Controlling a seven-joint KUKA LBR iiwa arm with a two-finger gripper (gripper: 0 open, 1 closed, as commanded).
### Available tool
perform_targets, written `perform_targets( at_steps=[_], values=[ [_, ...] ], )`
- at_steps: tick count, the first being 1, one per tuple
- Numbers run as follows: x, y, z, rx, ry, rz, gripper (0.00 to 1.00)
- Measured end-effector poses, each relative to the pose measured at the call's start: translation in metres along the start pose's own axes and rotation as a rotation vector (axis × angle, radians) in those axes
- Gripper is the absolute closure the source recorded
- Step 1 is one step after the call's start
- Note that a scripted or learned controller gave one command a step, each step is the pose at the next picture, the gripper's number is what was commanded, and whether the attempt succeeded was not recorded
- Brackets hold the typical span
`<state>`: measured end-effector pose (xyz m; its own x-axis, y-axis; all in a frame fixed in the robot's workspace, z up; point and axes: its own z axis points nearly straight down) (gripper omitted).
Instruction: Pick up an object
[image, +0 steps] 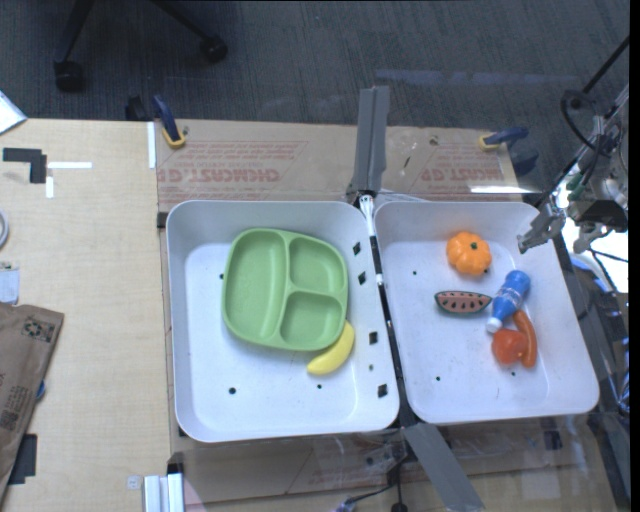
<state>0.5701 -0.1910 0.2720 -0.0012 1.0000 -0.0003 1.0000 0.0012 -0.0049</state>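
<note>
Gripper (540, 232) is hovering over the right bin's (480, 395) far right rim; I'm not making out its state.

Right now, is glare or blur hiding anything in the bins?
Camera view: lighting is even and soft, with faint shadows under the green tray and banana. The toys in the right bin read sharply. A bright blown-out patch by the arm at the right edge washes out detail there.
</note>
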Motion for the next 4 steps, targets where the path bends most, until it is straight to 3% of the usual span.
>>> perform_targets(
  at_steps=[1, 2, 3, 4],
  values=[
    [0.044, 0.028, 0.076, 0.0, 0.0, -0.05, 0.0],
    [0.019, 0.077, 0.18, -0.006, -0.001, -0.109, 0.0],
    [0.019, 0.077, 0.173, -0.003, -0.002, -0.11, 1.0],
    [0.059, 0.071, 0.078, -0.002, -0.001, -0.056, 1.0]
  ],
)
